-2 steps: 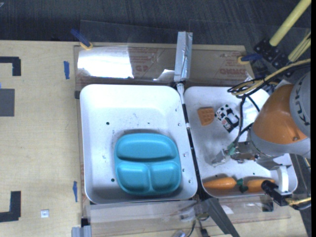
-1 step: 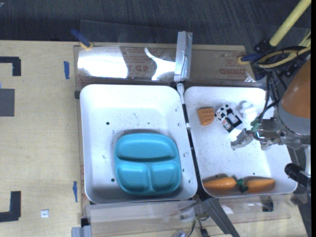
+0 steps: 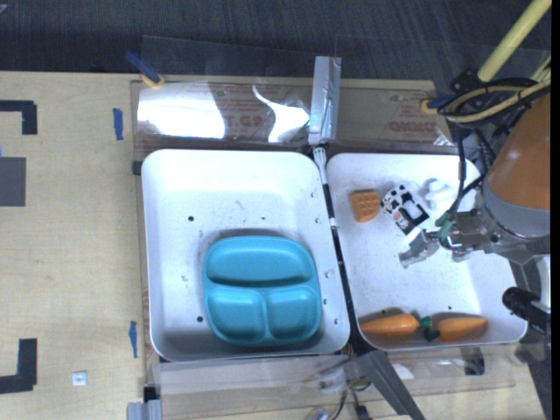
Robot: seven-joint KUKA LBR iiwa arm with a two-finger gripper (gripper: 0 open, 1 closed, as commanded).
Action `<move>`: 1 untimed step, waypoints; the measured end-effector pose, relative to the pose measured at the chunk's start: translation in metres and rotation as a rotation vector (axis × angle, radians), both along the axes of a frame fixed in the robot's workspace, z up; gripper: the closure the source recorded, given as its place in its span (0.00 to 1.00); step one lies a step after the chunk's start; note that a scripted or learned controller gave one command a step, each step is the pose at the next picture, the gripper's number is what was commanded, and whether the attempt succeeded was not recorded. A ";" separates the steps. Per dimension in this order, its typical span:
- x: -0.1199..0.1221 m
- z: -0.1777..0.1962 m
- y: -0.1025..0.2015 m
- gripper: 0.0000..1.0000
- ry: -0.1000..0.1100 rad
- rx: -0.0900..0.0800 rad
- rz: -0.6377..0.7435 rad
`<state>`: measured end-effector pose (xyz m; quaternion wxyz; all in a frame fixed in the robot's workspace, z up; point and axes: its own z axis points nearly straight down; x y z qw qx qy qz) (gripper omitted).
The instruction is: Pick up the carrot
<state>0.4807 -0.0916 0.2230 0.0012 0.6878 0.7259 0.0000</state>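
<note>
- The carrot (image 3: 424,325) is lying along the near edge of the right bin (image 3: 490,287), long axis parallel to that edge.
- The gripper (image 3: 416,250) is hovering mid-bin, fingers slightly parted, gripping nothing; carrot lying nearward.

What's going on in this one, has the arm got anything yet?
Not yet. The gripper hovers over the middle of the right bin with nothing between its fingers. The carrot lies along that bin's near edge, untouched. An orange block and a small black-and-white object sit near the bin's far side. The left bin holds a blue divided tray.
</note>
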 end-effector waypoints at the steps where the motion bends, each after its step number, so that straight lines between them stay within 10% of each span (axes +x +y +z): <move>1: 0.000 0.014 0.012 0.00 -0.001 -0.001 0.146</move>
